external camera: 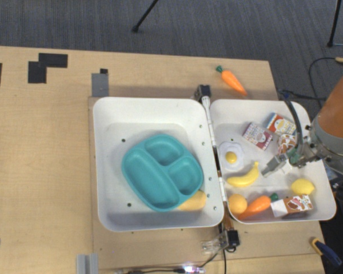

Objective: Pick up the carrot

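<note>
Carrots appear twice from my remote seat: one carrot in the bin (258, 205) lies near the front edge of the right bin (330, 210), its orange body touching an orange ball-shaped fruit (237, 203) on its left and a small white and red carton (293, 205) on its right; a second carrot on the worktop (232, 80) lies outside both bins, just behind the right bin's back wall, green top pointing left. I see the gripper (274, 165) low over the middle of the right bin, reaching in from the right under the arm's orange band (338, 114). Its grey fingers sit just right of a yellow banana (243, 176) and well behind the carrot in the bin; nothing is visible between them, though I cannot tell whether they are spread or closed. Elsewhere in the right bin I can make out a fried egg toy (232, 154) just behind the banana, a lemon (302, 186) near the right wall, and small printed cartons (267, 131) toward the back. The left bin (103, 153) holds a teal divided plate (162, 170), tilted slightly, with a pale yellow object (192, 202) partly tucked under its front right corner. The worktop (40, 170) is light wood with black markers (46, 66) at its far left.
</note>
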Controlling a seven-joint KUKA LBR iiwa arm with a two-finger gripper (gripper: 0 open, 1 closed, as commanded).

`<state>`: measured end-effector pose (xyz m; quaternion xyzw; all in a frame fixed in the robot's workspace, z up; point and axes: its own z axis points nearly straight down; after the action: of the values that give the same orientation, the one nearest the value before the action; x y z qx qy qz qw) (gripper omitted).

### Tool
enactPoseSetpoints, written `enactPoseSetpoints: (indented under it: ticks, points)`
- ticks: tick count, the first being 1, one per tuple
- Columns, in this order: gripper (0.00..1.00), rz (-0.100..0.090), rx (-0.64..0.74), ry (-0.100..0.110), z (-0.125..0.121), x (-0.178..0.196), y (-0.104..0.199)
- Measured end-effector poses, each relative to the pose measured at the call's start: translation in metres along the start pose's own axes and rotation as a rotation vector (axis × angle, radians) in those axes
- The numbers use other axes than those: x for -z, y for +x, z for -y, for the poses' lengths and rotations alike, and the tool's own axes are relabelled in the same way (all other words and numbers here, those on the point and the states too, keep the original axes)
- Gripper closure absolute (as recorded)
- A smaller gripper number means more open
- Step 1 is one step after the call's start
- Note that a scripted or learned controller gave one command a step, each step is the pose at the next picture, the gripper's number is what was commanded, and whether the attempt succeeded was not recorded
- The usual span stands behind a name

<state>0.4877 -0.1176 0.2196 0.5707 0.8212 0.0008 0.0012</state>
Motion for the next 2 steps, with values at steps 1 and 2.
enactPoseSetpoints:
  ticks: [1,2]
  points:
    - [0.00,0.000,0.384,0.000,0.000,-0.027,0.002]
    - [0.00,0.006,0.480,-0.005,-0.001,-0.133,-0.003]
